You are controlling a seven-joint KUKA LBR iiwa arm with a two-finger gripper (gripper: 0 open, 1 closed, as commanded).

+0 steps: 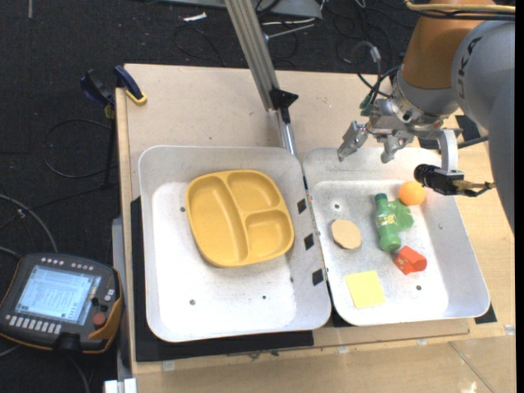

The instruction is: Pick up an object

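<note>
The right bin [458, 297] holds a green bottle [386, 222], an orange ball [412, 193], a tan round cookie [346, 235], a red block [410, 259] and a yellow square sponge [364, 289]. My gripper [372, 144] hangs above the far edge of the right bin, with its fingers spread open and nothing between them. It is up and to the left of the ball and bottle, apart from all objects.
The left bin [164, 301] holds a yellow divided plate [240, 217]. A slanted metal pole [254, 39] rises behind the bins. A teach pendant [57, 301] lies off the bench at lower left. A clamp [123, 84] sits at the bench's far left corner.
</note>
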